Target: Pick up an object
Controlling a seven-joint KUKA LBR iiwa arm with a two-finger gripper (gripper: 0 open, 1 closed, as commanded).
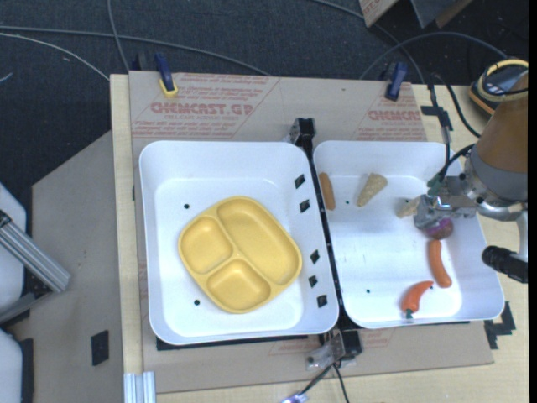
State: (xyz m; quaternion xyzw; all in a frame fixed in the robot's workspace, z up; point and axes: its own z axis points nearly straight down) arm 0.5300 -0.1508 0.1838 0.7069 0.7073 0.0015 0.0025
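My gripper (434,217) hangs low over the right part of the right bin (369,305), right above a small purple object (440,225) and beside a beige lump (408,209). Just below lies a sausage (439,264), and an orange-red chilli pepper (416,295) rests near the bin's front edge. A tan wedge of bread (370,188) and a thin brown stick (327,191) sit toward the back of the same bin.
The left bin (168,183) holds a yellow three-compartment plate (240,253). Black clips line the divider between the bins. Blue clamps (166,75) hold the board at the back. Cables trail near the arm on the right.
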